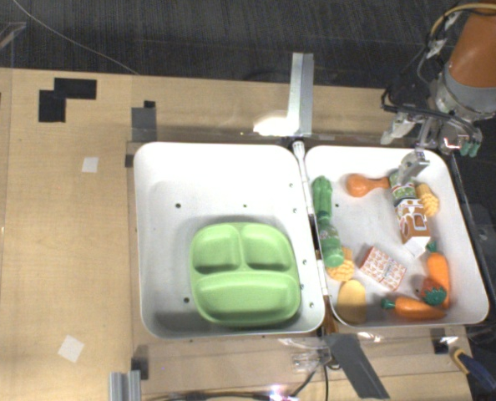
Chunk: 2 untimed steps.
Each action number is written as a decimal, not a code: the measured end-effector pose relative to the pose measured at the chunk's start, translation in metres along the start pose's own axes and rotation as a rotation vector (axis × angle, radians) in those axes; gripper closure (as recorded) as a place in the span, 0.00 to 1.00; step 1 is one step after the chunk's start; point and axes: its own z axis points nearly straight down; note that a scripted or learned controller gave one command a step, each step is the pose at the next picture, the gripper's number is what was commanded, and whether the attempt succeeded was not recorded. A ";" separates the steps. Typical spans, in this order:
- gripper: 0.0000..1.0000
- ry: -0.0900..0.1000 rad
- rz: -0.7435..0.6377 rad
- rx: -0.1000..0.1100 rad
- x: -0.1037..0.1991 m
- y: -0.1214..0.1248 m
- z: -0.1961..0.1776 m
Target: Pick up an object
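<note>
The right bin (465, 224) holds several toy foods. A long green bottle (323, 211) lies along its left wall, with an orange drumstick (363, 185) beside it. A small green-and-white carton (403, 193), a corn cob (429, 198) and a brown-and-white carton (415, 222) crowd the far right part. Two carrots (437, 271) (415, 307), a red patterned box (383, 267) and a yellow fruit (352, 293) lie near the front. My gripper (413, 167) hangs just above the green-and-white carton at the bin's far right corner, with nothing seen in it.
The left bin (156, 182) holds a green divided plate (244, 272) near its front. A metal post (301, 98) rises behind the wall shared by the bins. The arm's orange band (482, 48) sits over the top right, trailing cables.
</note>
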 end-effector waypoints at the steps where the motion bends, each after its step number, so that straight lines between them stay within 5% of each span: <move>1: 0.00 -0.002 0.171 0.000 0.046 -0.006 0.121; 2: 0.00 -0.002 0.083 0.001 0.101 -0.010 0.129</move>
